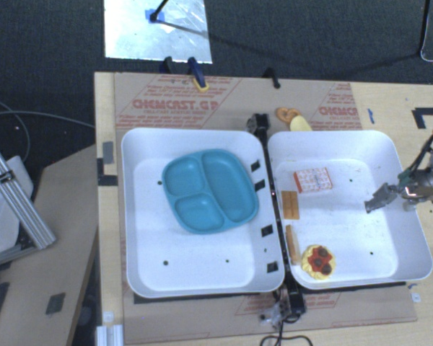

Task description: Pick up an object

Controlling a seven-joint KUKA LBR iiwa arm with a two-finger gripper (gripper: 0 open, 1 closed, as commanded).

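Overhead, two white bins point(202, 139) sit on a cardboard-covered bench point(166, 96) over dark carpet. Left bin holds a blue divided plate point(209, 191); right bin holds a patterned card point(312, 180), wafer point(290, 205) and toy pizza point(318, 261). Gripper point(379, 200) hovers at right, grip undeterminable.

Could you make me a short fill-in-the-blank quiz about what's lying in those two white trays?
1. The blue divided plate lies in the ____ bin.
2. The toy pizza lies near the right bin's ____ edge.
3. The pincer hovers over the ____ bin.
4. The blue plate has ____ compartments.

Missing words: left; front; right; three
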